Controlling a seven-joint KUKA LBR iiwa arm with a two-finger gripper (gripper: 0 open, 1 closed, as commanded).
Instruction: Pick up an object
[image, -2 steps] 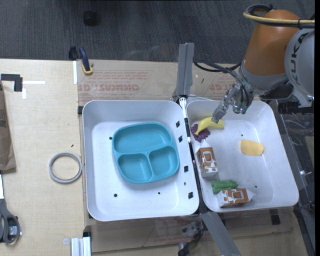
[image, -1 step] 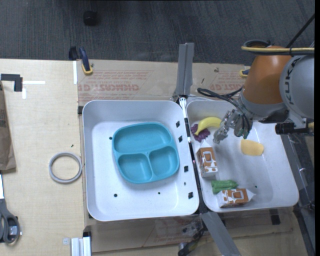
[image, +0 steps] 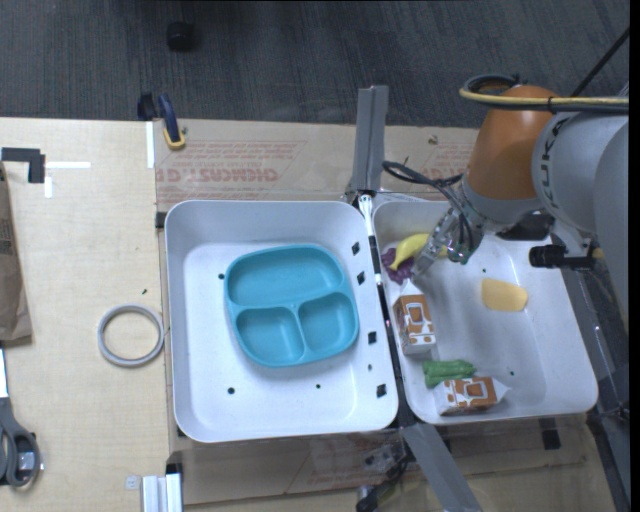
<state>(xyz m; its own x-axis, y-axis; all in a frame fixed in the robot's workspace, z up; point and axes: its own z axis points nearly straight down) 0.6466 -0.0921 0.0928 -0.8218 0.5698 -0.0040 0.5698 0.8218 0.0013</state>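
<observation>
**End effector low over the yellow object at the right bin's far left corner**

The arm (image: 560, 150) reaches in from the right, grey with an orange band, and its end effector (image: 440, 245) hangs low in the far left part of the right bin (image: 560, 340). Its tip is just beside a yellow banana-shaped object (image: 407, 248), bright yellow, curved and smooth, that lies against the bin's left wall. A small purple object (image: 389, 262) peeks out next to it, on its left side. Whether the end effector stands wide or narrow I cannot tell from this angle, and nothing can be seen gripped in it.

Nearer in the same bin, a small carton (image: 415, 322) with white and orange-brown print lies along the left wall. A pale yellow rounded lump (image: 504, 295) sits apart towards the bin's middle. At the near edge a green object (image: 447, 371) touches a second orange-and-white carton (image: 470, 394).

The left bin (image: 195, 330) holds a teal divided plate (image: 291, 305) with three compartments, lying flat near its centre.

On the surface (image: 80, 250) to the left lie a grey ring (image: 131, 334) and, at the near left edge, a pair of scissors (image: 15, 450).
</observation>
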